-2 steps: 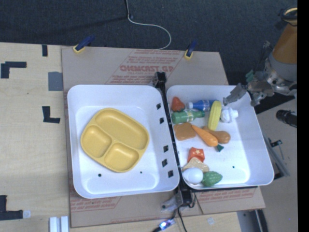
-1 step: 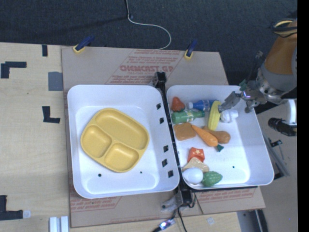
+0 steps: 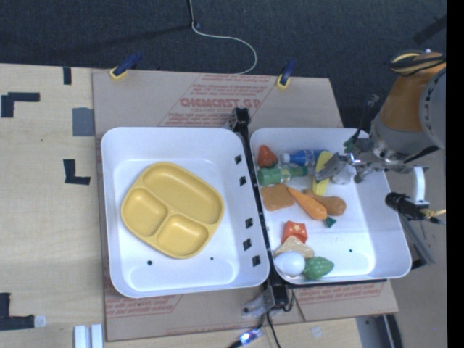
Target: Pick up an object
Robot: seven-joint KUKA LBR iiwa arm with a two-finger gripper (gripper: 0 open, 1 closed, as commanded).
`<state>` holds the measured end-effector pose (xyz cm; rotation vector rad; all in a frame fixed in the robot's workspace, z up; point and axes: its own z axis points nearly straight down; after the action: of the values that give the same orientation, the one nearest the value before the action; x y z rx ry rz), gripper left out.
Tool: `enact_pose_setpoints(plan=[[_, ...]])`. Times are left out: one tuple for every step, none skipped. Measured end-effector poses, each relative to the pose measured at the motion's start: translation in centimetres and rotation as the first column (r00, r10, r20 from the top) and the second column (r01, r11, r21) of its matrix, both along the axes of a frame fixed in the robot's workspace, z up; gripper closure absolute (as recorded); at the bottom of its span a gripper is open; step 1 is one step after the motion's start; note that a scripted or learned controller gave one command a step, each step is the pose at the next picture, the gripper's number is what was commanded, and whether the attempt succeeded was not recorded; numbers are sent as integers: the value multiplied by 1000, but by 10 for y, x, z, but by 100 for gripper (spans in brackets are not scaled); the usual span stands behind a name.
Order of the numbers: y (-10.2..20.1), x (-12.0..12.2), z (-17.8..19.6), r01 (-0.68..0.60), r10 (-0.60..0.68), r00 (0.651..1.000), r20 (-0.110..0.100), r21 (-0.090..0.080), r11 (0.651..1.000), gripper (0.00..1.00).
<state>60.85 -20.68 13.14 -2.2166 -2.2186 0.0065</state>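
The right bin (image 3: pixel 380 256) holds several toy foods. A yellow piece (image 3: pixel 321 185) stands by a blue bottle (image 3: pixel 299 156), with a green piece (image 3: pixel 274 175) and a small red-orange piece (image 3: pixel 267 155) to their left. An orange carrot (image 3: pixel 308 204) lies across the middle between a flat brown piece (image 3: pixel 276 197) and a brown lump (image 3: pixel 336 206). Near the front lie a red piece (image 3: pixel 294 231), a white egg (image 3: pixel 291 264) and a green piece (image 3: pixel 317 267). My gripper (image 3: pixel 332 170) hangs low over the top of the yellow piece, reaching in from the right.
The left bin (image 3: pixel 127 147) holds a yellow divided plate (image 3: pixel 172 209). Black clips run along the wall between the bins (image 3: pixel 249 194). The arm's grey and orange body (image 3: pixel 406 107) stands over the right bin's far right corner. A cable (image 3: pixel 409 207) hangs by the right rim.
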Motion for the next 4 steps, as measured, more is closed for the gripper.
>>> enact_pose_setpoints(plan=[[2,0,-50,-2,2,1000,4,-2,1000,0],[2,1,-37,-2,2,1000,5,-2,1000,100],[6,-3,24,-1,1,1000,11,-2,1000,100],[14,4,75,-1,1,1000,6,-1,1000,100]])
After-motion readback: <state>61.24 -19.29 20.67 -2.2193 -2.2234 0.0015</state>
